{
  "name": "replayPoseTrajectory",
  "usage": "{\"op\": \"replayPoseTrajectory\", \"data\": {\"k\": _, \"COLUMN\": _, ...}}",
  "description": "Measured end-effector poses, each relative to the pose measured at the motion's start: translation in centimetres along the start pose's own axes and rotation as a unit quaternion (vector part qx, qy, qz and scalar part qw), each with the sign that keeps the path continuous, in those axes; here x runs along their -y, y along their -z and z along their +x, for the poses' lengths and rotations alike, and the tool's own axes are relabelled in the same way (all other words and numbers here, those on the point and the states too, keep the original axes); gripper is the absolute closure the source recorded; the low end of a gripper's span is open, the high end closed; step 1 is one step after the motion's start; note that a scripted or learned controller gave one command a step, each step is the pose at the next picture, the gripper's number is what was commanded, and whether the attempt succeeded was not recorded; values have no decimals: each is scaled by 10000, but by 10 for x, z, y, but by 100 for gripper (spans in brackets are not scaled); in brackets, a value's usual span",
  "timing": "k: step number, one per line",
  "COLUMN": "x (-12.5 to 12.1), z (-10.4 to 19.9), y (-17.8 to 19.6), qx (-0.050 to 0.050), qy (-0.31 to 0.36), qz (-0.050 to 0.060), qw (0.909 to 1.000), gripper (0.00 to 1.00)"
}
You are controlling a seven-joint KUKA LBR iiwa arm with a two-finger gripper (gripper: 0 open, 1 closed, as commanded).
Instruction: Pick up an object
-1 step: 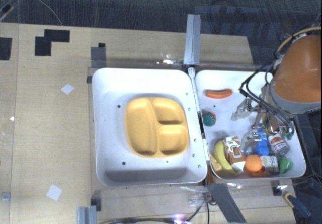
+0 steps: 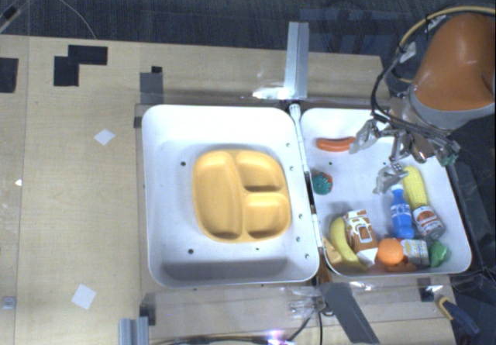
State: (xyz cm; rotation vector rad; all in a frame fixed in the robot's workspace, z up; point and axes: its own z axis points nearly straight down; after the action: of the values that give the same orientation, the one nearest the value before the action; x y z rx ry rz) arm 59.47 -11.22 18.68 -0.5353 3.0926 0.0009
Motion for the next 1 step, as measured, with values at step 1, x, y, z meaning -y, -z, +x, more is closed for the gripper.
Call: {"op": "replayPoseTrajectory", "data": {"k": 1, "x": -3, "z": -9, "y": -67, "qx": -9, "qy": -1147, "qz": -8, "qw": 9934, "gripper": 0}}
